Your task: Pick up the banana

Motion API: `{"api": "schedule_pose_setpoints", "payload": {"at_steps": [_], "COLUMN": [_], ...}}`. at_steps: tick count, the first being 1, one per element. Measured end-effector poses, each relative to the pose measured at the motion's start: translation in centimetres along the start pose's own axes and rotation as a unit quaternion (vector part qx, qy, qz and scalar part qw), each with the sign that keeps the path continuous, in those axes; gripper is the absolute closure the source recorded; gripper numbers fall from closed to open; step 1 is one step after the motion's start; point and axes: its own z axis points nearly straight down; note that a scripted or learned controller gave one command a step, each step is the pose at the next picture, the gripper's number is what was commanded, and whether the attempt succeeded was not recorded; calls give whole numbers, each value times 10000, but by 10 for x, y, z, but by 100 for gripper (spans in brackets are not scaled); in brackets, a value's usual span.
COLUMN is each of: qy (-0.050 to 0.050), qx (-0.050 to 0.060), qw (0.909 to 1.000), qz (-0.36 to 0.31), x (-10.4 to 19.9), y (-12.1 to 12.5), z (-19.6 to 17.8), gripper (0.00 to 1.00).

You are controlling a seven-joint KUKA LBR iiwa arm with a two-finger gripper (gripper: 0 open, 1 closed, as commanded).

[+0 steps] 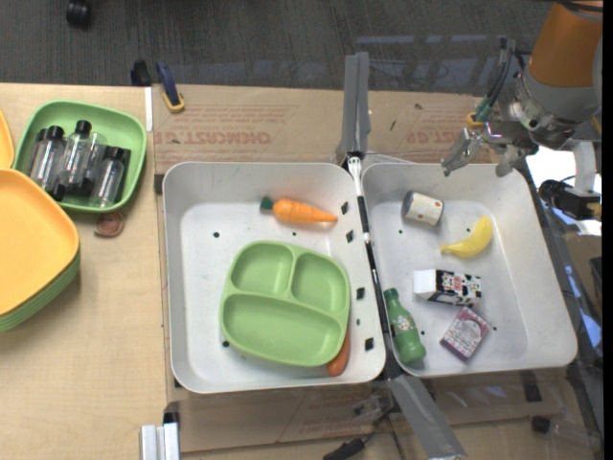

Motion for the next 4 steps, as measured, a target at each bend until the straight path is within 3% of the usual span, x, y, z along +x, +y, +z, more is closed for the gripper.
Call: {"api": "schedule_pose_setpoints", "payload": {"at_steps": [1, 2, 3, 4], "qy": [1, 4, -5, -8], "qx": [2, -7, -21, -28], "qw": [10000, 9994, 9939, 9941], "qz": [66, -332, -1105, -1088], "x": [-62, -78, -65, -66], "y": [-71, -80, -35, -35], "z": [73, 152, 151, 142], "gripper": [0, 0, 0, 100]}}
